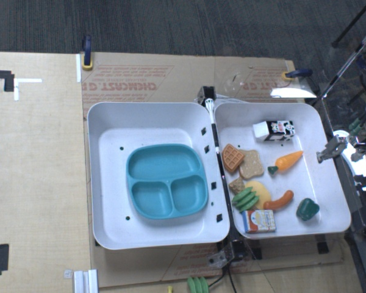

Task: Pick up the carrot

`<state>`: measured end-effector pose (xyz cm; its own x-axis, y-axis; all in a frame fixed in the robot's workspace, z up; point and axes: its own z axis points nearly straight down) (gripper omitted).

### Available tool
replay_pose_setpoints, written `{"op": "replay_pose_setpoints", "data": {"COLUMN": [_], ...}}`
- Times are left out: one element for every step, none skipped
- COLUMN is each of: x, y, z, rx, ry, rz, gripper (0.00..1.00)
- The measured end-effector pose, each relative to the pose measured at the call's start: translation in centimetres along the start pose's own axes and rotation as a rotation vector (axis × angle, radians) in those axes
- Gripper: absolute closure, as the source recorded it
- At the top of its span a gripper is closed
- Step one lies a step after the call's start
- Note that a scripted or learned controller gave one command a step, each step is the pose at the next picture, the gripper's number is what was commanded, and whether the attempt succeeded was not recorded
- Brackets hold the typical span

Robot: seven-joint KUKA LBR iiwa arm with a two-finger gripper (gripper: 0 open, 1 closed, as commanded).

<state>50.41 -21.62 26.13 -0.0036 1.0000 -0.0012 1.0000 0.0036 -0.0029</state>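
1. Camera view: we look down on two shallow white bins set side by side on a cardboard-covered bench. The left bin (pixel 104 182) carries a teal divided plate (pixel 168 180) lying flat near its middle; its three compartments hold nothing.

2. In the right bin (pixel 329 182) we find the carrot (pixel 287 161), orange with a small green top, lying on its side with the tip angled up toward the right. It lies apart from its neighbours, with bare bin floor all around it, so we judge an approach from above should meet little obstruction.

3. The other toy foods cluster to the left and below: a waffle (pixel 233 157) touching a slice of bread (pixel 252 165), a green pea pod (pixel 244 197), a sausage (pixel 279 200), a small carton (pixel 260 221), a dark green pepper (pixel 307 209), and a cow-patterned milk carton (pixel 273 130) near the far wall.

4. At the right edge, metallic parts that we take for the gripper (pixel 334 146) sit over the right bin's rim, near the carrot but not touching it. We cannot tell how they stand. Nothing appears held, so we judge the pick is not yet made.
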Motion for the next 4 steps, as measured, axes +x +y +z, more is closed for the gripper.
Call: {"op": "replay_pose_setpoints", "data": {"x": [-0.6, 1.0, 1.2, 2.6], "y": [4.5, 6.8, -0.2, -2.4], "z": [8.2, 17.1, 16.5, 16.9], "rx": [0.001, 0.003, 0.001, -0.005], "ry": [0.001, 0.014, 0.004, 0.001], "rz": [0.134, 0.15, 0.205, -0.092], "gripper": [0.0, 0.0, 0.0, 0.0]}}
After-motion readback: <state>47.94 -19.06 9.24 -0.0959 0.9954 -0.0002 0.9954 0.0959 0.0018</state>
